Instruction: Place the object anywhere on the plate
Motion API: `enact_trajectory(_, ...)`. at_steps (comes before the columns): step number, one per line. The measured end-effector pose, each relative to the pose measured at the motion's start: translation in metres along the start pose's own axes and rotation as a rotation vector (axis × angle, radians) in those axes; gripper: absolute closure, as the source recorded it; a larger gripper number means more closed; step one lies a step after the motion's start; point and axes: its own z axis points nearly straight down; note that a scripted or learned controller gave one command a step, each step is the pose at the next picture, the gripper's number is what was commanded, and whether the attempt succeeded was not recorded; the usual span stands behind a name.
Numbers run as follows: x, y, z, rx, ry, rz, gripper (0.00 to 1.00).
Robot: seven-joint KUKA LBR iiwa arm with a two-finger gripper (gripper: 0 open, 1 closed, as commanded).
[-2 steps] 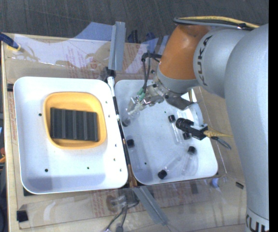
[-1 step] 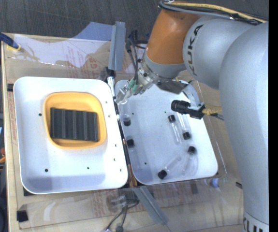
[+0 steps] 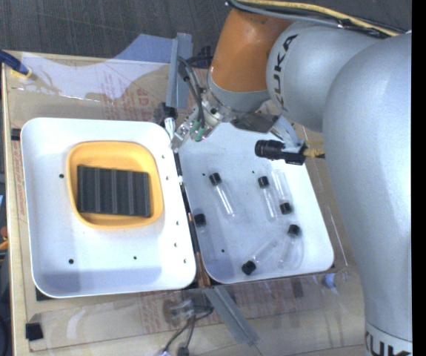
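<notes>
KUKA arm reaches in from the right, wrist over the far left corner of the right bin. Left bin carries a yellow plate with a dark ribbed insert, set toward its far half. Right bin holds clear vials with black caps: one near the middle, two near the right side, one or two along the near edge, and a small black cap at the left wall. Gripper sits at the far left corner of the right bin, right by the divide between bins; can't tell if it's spread or closed, nothing visible in it. So task object reads as not picked up, vials all lying in the right bin.

Risks, judged: vials are clear, round and slick, so they could roll or squirt out of a pinch. The ones against walls leave little room for a grasp. Carrying over the bin rims could knock one loose, and a vial may roll off the ribbed insert.
</notes>
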Motion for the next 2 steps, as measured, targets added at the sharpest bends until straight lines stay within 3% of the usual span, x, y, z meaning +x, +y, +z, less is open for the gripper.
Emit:
enact_trajectory(1, 0.01, 0.0181, -0.0343, 0.0, 0.0, -0.211, 1.0)
enact_trajectory(2, 0.0099, 0.018, -0.0343, 0.0, 0.0, -0.211, 0.0)
